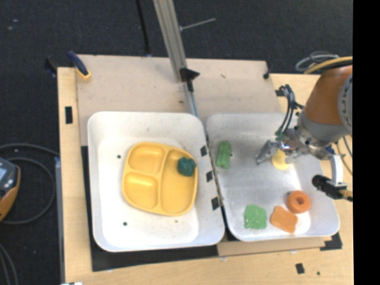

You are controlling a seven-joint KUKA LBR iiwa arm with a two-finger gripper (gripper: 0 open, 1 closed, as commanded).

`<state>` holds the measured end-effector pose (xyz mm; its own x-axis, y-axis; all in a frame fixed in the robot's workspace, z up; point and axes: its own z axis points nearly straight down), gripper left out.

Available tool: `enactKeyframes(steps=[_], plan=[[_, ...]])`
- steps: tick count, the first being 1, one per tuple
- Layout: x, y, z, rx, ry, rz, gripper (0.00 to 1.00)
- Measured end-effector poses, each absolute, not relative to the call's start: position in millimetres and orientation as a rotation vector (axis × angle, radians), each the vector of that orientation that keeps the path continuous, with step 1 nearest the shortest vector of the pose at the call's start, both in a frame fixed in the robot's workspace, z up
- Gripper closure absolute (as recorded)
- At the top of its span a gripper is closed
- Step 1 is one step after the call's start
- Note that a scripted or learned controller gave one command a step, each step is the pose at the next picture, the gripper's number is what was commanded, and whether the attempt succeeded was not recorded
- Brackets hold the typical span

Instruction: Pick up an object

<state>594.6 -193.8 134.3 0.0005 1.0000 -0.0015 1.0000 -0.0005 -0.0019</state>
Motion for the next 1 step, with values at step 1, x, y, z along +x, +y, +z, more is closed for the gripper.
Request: enactKeyframes(steps=[1], plan=[[596.1, -194.9, 148.6, -2.227, -2.224, -0.001, 1.0]])
